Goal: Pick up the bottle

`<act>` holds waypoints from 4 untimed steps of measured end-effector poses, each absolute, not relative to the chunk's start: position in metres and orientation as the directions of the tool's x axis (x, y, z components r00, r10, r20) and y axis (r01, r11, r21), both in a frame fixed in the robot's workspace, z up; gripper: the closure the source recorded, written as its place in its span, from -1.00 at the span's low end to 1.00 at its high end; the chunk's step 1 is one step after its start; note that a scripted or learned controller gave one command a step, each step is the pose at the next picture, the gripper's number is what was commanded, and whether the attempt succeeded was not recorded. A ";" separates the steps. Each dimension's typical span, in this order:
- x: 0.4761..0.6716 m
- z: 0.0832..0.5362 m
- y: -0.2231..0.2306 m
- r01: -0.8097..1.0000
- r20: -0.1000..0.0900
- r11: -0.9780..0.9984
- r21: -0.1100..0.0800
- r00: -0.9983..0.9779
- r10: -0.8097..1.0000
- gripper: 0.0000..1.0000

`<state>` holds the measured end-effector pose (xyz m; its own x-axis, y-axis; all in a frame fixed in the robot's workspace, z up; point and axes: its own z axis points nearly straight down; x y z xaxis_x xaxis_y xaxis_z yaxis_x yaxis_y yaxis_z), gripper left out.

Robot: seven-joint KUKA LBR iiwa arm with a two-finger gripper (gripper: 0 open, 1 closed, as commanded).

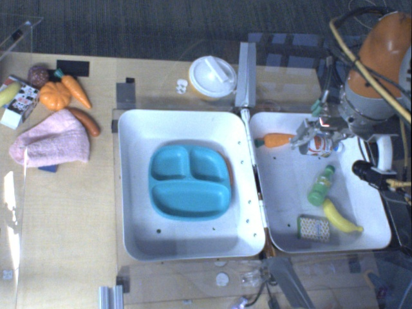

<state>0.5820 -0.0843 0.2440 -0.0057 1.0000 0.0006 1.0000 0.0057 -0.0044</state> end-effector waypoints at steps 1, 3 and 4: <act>0.559 0.173 -0.152 0.989 0.002 0.145 -0.004 -0.145 0.989 -1.00; 0.571 0.088 -0.187 0.995 -0.002 0.100 0.009 -0.100 0.995 -1.00; 0.662 0.085 -0.191 0.997 0.007 0.072 -0.038 -0.072 0.997 -1.00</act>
